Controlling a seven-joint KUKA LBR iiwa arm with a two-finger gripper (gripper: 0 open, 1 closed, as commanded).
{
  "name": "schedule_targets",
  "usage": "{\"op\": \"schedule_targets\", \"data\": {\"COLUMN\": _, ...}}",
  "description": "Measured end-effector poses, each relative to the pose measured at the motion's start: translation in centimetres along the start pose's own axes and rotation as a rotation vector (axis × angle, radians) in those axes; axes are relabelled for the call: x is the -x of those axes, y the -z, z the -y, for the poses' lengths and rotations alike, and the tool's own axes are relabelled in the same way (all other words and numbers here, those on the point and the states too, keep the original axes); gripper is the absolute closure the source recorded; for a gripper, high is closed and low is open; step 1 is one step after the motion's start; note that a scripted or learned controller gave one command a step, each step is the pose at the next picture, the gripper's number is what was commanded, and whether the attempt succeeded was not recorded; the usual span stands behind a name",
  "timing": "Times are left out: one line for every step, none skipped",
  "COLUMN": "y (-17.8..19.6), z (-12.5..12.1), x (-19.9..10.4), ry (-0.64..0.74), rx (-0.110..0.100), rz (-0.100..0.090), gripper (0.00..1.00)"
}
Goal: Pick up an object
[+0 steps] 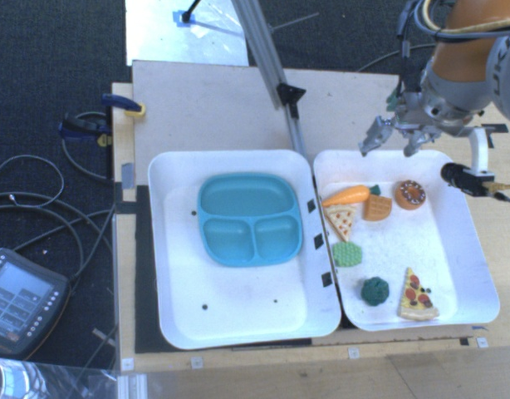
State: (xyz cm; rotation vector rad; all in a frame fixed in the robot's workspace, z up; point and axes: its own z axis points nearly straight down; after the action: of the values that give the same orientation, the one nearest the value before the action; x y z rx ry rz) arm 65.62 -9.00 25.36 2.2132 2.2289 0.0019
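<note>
Camera view: the gripper (391,138) is seen spread and unladen above the right bin's (467,214) far rim, presumably positioned for descent toward the toy carrot (346,195).

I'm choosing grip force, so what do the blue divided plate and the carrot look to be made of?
The blue plate looks like molded plastic: one even color, smooth rounded rims, a soft sheen. The carrot seems to be a toy, probably plastic or rubber, given its flat uniform orange and smooth surface; the view leaves open whether it is hard or soft.
</note>
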Motion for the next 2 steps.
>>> {"op": "schedule_targets", "data": {"y": 0.0, "z": 0.0, "x": 0.0, "ry": 0.000, "rx": 0.000, "rz": 0.000, "gripper": 0.00}}
{"op": "schedule_targets", "data": {"y": -4.2, "z": 0.2, "x": -0.2, "ry": -0.003, "rx": -0.004, "rz": 0.001, "gripper": 0.00}}
